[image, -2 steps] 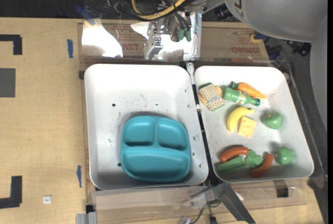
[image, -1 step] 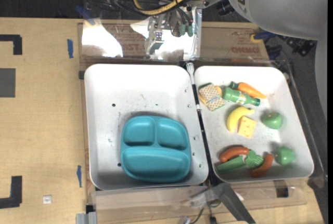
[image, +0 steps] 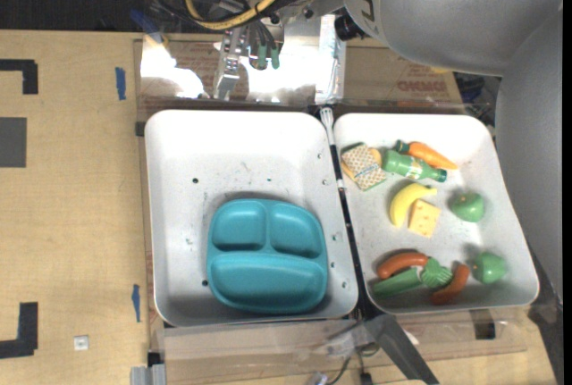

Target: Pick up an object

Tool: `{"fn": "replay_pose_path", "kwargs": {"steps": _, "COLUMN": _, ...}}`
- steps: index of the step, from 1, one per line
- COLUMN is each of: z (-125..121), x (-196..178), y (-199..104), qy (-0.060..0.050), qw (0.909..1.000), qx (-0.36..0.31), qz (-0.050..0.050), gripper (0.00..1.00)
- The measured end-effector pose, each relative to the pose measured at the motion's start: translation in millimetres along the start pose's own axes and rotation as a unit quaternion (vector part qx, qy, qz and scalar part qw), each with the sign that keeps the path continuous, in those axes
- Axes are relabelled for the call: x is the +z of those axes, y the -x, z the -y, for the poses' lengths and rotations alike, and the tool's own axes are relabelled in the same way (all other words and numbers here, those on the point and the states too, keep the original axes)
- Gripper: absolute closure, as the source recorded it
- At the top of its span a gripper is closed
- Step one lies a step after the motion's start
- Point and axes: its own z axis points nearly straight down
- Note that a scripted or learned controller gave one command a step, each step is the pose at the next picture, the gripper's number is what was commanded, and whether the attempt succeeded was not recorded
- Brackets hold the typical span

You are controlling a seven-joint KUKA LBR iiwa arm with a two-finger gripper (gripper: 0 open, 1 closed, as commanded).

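Observation:
My gripper [image: 244, 63] hangs high over the back edge of the left bin [image: 170, 160], near the top of the view. Its fingers stand apart and open, with nothing between them. A teal divided plate [image: 266, 267] lies in the front half of the left bin. The right bin [image: 505, 196] holds toy foods: a checkered cracker [image: 362, 165], a green bottle [image: 407, 165], a carrot [image: 433, 155], a banana [image: 402, 200], a cheese wedge [image: 425, 219], a green fruit [image: 466, 206], a red sausage [image: 402, 263] and a red pepper [image: 453, 282].
The grey arm [image: 465, 8] crosses the top right and overhangs the right bin's far corner. A shiny metal panel [image: 286, 71] stands behind the left bin. Cardboard bench surface [image: 63, 196] with black tape marks lies to the left. More green pieces [image: 490, 267] sit at the right bin's front.

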Motion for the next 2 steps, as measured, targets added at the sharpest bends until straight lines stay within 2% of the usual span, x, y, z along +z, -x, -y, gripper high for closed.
{"fn": "replay_pose_path", "kwargs": {"steps": 1, "z": 3.2, "x": 38.4, "y": -1.1, "qy": -0.002, "qw": 0.9985, "qx": 0.055, "qz": -0.003, "gripper": 1.0}}
{"fn": "replay_pose_path", "kwargs": {"steps": 2, "z": 2.0, "x": 23.5, "y": 0.5, "qy": 0.001, "qw": 0.9985, "qx": 0.055, "qz": 0.002, "gripper": 1.0}}
